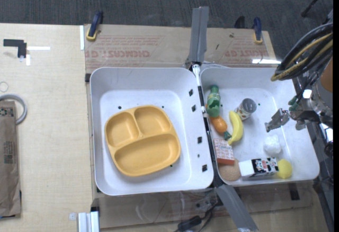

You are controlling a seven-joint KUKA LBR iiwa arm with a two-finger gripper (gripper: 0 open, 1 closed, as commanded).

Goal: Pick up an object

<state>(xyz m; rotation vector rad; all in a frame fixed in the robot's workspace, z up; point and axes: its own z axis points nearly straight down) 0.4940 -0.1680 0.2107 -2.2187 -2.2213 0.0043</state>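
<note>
Gripper [276, 118] hovers inside right bin [263, 75], right of banana [235, 126] and just beyond white object [273, 145]; nothing seen between its fingers, jaw state cannot be determined.

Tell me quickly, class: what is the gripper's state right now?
Gripper: above the right bin, near the white object; open or closed cannot be told.
</note>
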